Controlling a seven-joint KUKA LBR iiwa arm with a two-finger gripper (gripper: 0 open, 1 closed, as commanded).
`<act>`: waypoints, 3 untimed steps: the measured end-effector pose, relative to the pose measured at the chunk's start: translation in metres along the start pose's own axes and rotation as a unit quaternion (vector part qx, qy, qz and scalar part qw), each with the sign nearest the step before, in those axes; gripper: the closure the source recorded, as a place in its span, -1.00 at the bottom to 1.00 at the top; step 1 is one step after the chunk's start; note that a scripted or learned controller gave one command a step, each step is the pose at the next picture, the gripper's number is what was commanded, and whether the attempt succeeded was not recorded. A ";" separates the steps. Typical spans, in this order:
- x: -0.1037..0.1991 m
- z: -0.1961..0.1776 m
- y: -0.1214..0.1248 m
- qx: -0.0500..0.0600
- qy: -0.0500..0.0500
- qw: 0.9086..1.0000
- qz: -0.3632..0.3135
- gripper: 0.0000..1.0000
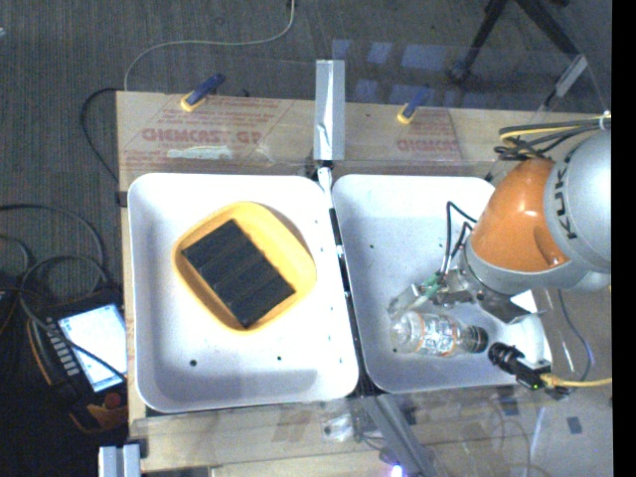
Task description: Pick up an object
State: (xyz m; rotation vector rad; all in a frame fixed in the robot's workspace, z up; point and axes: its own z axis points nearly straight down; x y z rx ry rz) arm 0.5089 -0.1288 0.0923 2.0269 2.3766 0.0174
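Clear plastic glints right under my gripper (pixel 437 296), which is down in the right bin (pixel 397 217); how my jaws stand, and whether they have anything, I cannot tell. A clear bottle (pixel 432 334) with a dark cap lies on its side at about six o'clock, just beside me, seemingly touching. Over at nine o'clock, well apart in the left bin (pixel 159 366), sits a yellow dish (pixel 288 241) carrying a black slab (pixel 238 271).

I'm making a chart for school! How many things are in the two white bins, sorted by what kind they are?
Yellow dish with a dark ridged insert, in the left bin: 1
Clear plastic bottle with a dark cap, in the right bin, by the gripper: 1
Total: 2
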 end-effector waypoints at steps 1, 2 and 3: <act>0.025 -0.001 -0.014 -0.001 -0.002 0.998 -0.067 -1.00; 0.026 -0.009 -0.013 -0.002 -0.001 0.998 -0.067 1.00; 0.060 -0.091 0.057 0.011 0.001 0.993 0.120 1.00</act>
